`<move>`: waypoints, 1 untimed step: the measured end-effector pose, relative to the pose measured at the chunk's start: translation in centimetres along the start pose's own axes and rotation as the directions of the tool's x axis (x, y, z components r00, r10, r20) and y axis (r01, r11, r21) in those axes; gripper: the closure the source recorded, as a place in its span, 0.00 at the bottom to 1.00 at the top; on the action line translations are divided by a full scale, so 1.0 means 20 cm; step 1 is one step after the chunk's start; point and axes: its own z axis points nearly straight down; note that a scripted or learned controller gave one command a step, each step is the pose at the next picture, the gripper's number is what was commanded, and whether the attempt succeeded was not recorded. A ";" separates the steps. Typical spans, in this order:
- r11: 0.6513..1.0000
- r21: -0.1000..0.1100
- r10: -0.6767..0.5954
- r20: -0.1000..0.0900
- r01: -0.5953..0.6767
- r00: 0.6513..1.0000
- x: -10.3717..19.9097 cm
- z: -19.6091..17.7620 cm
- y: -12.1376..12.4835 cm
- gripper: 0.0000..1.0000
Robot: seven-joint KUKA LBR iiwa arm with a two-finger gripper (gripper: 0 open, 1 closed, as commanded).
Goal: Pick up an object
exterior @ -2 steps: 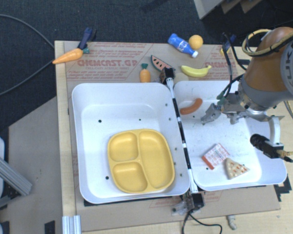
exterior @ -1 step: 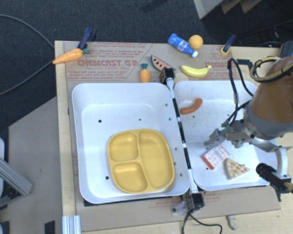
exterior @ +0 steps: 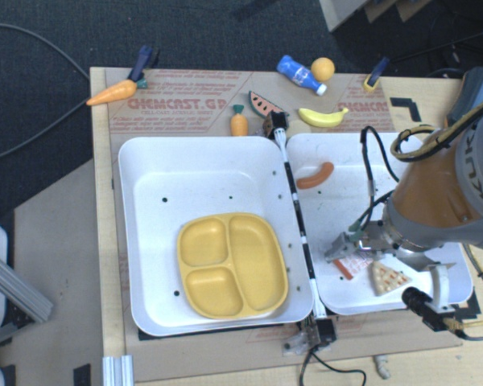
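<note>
The grey arm [exterior: 443, 191] with its orange band reaches in from the right and bends down over the right bin [exterior: 338, 155], its gripper [exterior: 350, 252] low above the near part of that bin's floor. Whether the fingers are apart or together cannot be told, since the wrist body hides them from above. Just under and beside the gripper lies a small red-and-white piece [exterior: 346, 268], and a little to its right a pizza slice toy [exterior: 388, 277] rests flat on the bin floor; neither is seen between the fingers. Farther back in the same bin, well apart from the gripper, a sausage toy [exterior: 315, 175] lies near the wall shared with the left bin [exterior: 145, 167]. The left bin carries a yellow divided plate [exterior: 232, 264] with three compartments, set toward its near right part. On the tabletop [exterior: 185, 103] beyond the bins lie a banana [exterior: 323, 117], a blue bottle [exterior: 299, 74] with an orange ball [exterior: 323, 68] just beside it, a watermelon slice [exterior: 263, 104], a small orange carrot piece [exterior: 239, 124], and, at the far left corner, a larger carrot [exterior: 112, 93]. A black cable [exterior: 369, 163] loops up from the wrist over the right bin.
</note>
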 end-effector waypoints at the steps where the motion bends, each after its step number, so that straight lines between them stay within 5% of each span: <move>1: 1.000 -0.003 0.000 0.002 0.000 1.000 -0.41 -0.24 0.18 0.00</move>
